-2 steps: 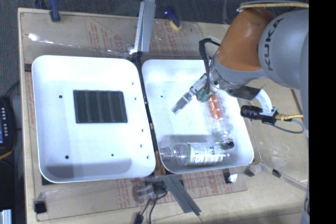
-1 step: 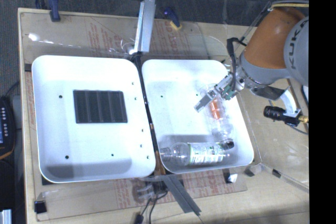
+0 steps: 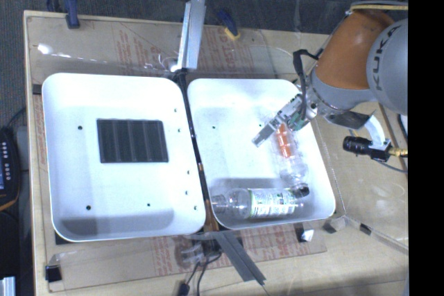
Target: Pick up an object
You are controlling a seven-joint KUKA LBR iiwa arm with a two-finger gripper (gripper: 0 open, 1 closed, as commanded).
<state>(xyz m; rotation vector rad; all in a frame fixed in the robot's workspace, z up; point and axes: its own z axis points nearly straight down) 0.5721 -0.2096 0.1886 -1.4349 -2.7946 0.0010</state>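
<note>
Two shallow white bins sit side by side on the counter (image 3: 41, 38); the left bin (image 3: 69, 204) carries a dark ribbed panel (image 3: 132, 141) on its floor, and the right bin (image 3: 208, 100) holds the pickable things. The grey arm (image 3: 361, 59) reaches in from the right, and its hand (image 3: 267, 133) hangs over the middle of the right bin; whether it is released or clenched I cannot tell, and nothing shows gripped in it. A large clear bottle (image 3: 257, 202) lies on its side along the near wall. A smaller clear bottle with an orange label (image 3: 290, 156) lies just beside the hand, toward the right wall. The main risk, I judge, is slip: both bottles are round, smooth and lying down, so a pinch landing off-centre could roll one away or squeeze it out.
</note>
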